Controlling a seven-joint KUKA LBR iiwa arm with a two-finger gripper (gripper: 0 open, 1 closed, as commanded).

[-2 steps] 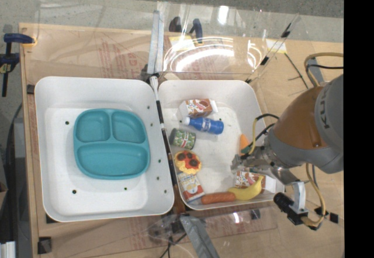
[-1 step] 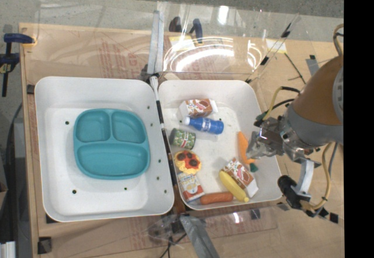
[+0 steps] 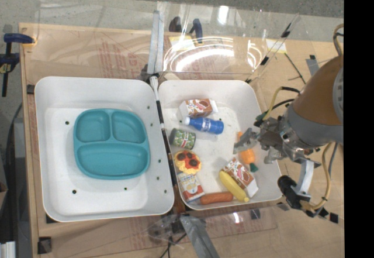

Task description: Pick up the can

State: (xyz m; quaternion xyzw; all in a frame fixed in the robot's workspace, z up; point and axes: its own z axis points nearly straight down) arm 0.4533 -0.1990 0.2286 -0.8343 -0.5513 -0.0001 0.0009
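Observation:
The can (image 3: 182, 138) is small, with a green label, and lies on its side at the left of the right bin (image 3: 248, 92), next to the wall between the bins. My gripper (image 3: 257, 148) hangs over the right part of that bin, well to the right of the can and apart from it. Its fingers (image 3: 243, 141) stand open with nothing held. A small orange piece (image 3: 249, 157) lies in the bin just under them.
Around the can lie a blue bottle (image 3: 205, 126), a brown carton (image 3: 198, 107), a red-and-yellow toy (image 3: 187, 162), a small box (image 3: 190, 184), a sausage (image 3: 216, 197), a banana (image 3: 234, 186) and a red-white carton (image 3: 240, 171). The left bin (image 3: 52, 192) holds a teal divided plate (image 3: 111, 143).

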